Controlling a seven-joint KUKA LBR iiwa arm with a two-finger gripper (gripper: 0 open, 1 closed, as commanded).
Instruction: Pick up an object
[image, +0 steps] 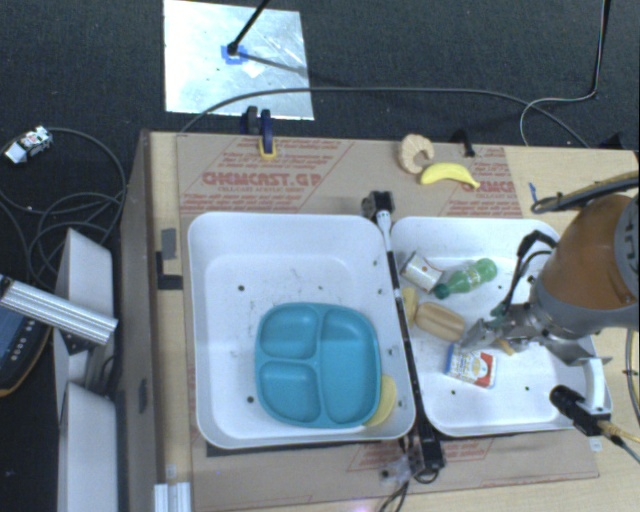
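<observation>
The grey arm's two-finger gripper (487, 335), open or shut I cannot tell, sits low between the flat red-and-white carton (470, 366) and tan wooden block (440, 320), so it might bump both and grab nothing.

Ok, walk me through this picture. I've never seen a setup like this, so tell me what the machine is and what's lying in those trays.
One camera looks down at a slant on a bench. The grey robot arm with the orange band reaches in from the right; its pincer hangs low over the right white bin. That bin contains a green plastic bottle, a tan wooden block, a small white box and a small red-and-white carton. The left white bin holds a blue divided plate. Behind the bins lies a yellow banana. I cannot see anything gripped.
</observation>
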